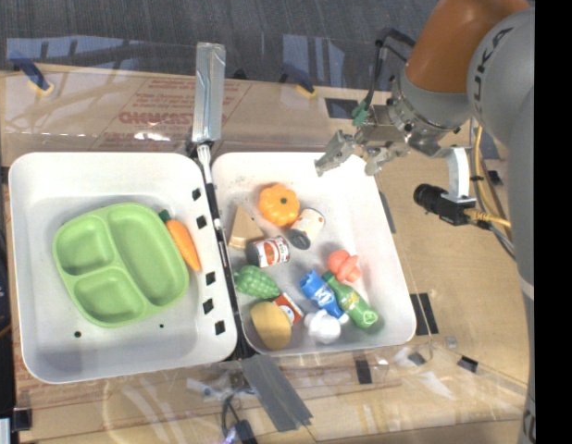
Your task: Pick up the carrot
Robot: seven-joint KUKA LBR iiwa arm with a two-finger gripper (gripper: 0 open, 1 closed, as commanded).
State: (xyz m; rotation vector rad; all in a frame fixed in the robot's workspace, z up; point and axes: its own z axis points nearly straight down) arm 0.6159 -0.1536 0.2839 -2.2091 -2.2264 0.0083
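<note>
The carrot (182,241), orange with a dark green top, lies in the left bin (45,178) against the right edge of the green divided plate (119,262). My gripper (353,160) hangs over the far right corner of the right bin (383,239), well away from the carrot. Its two fingers are spread apart with nothing between them.
The right bin holds several toy foods: an orange pumpkin (279,203), a small can (267,252), a green vegetable (257,282), a blue bottle (317,291), a green bottle (355,305), a potato (271,325). A taped divider (212,248) separates the bins.
</note>
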